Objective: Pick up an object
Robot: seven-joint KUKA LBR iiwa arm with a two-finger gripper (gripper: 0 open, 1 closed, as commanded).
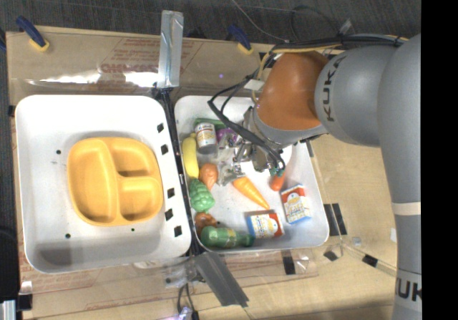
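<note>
Lying nearest in right white plastic bin (315,229): green cucumber-shaped toy (225,237), two small cartons, long orange carrot (250,192). Hovering low over pile behind carrot: metal two-finger gripper (243,157), open or closed impossible to tell. Nothing showing as lifted; pick remaining. Sitting beyond, in left bin: one yellow divided tray (114,179).

A yellow divided tray (114,179) sits in a white bin (32,168). The other bin (315,222) holds a yellow banana (189,157), orange carrot (250,192) and green broccoli (201,195).
</note>
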